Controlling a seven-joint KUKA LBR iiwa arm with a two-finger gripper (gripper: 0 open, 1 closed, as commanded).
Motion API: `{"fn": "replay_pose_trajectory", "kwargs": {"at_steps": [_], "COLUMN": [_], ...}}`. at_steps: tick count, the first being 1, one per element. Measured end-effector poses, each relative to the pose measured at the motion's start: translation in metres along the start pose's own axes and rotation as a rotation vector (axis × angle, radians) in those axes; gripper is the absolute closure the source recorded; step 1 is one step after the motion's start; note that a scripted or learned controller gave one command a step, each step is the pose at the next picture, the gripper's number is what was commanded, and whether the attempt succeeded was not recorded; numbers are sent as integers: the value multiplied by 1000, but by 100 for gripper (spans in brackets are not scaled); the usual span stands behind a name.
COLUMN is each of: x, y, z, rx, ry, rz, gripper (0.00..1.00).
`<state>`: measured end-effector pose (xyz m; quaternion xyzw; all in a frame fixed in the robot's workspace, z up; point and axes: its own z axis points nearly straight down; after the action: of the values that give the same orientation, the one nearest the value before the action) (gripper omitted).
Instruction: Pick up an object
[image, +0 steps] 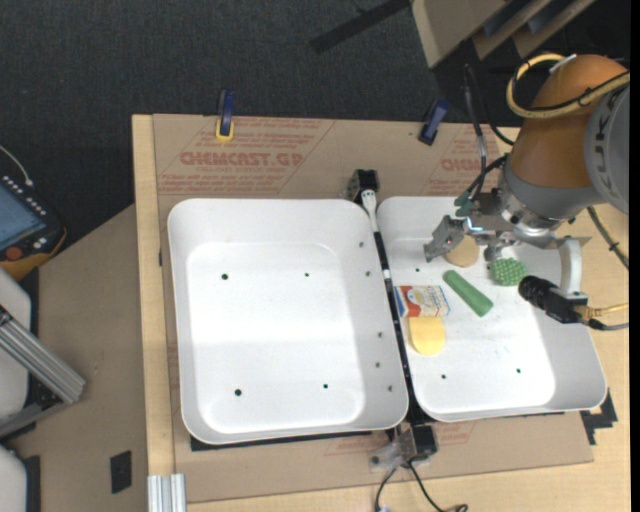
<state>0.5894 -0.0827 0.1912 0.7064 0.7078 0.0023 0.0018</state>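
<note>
gripper (467, 248) low over the right bin (520, 385), near its far edge, roughly midway along that edge. arm (560, 130) reaches in from the right, orange band above the wrist.

fingers apart. one grey finger (442, 242) splays out toward the bin's left wall, the other is on the side toward the bin's right edge and hard to make out. no object is clamped between them.

objects, all on the floor of the right bin:
- tan disc (460, 256): below the gap in the gripper, near the far edge, partly hidden by the finger. cannot tell if the finger touches it.
- green bumpy ball (507, 270): just right of the tan disc, close to the gripper, apart from the disc.
- green stick (468, 294): lying flat at a slant, toward the bin's middle, near the disc and ball but touching neither.
- printed packet (423, 298): red and blue print, close to the left edge, just left of the green stick.
- yellow piece (428, 336): on the near side of the packet, touching or nearly touching it, also by the left edge.

left bin (270, 340) sits flush against the right bin. both rest on a cardboard sheet (300, 150) with two blue clamps (226, 115) at its far edge.
</note>
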Motion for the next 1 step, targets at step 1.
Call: {"fn": "replay_pose_trajectory", "kwargs": {"at_steps": [1], "x": [4], "y": [-76], "z": [-66], "rx": [4], "ry": [0], "rz": [4], "gripper": [0]}}
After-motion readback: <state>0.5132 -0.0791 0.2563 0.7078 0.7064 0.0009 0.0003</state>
